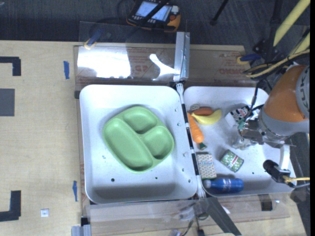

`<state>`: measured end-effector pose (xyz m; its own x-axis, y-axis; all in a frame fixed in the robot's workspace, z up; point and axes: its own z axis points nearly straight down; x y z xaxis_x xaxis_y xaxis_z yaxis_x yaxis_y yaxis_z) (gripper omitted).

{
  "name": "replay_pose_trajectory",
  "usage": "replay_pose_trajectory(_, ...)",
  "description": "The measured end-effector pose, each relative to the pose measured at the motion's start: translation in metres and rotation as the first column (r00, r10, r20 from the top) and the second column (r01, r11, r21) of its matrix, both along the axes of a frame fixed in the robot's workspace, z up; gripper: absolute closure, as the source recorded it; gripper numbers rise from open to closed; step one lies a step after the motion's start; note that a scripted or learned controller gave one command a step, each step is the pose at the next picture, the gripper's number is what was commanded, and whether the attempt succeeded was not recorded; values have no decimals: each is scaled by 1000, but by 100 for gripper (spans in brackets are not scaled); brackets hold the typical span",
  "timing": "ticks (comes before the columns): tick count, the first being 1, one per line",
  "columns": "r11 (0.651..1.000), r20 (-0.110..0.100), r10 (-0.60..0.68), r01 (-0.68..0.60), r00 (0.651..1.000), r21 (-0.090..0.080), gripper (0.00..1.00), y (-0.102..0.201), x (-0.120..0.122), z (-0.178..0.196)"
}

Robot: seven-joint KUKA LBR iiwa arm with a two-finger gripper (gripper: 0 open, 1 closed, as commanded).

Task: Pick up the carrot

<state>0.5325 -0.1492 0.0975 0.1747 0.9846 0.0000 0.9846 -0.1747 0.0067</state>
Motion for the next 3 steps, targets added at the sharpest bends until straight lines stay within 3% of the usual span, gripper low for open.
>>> replay_pose_trajectory(1, 999, -2, 44, -44, 999, -2, 100, -65, 15, -11)
replay_pose_trajectory(2, 1000, -5, 30, -30, 1000, 0, 100, -51, 42, -1)
replay_pose_trajectory(3, 999, -5, 33, -33, 999, 6, 0, -47, 43, -2)
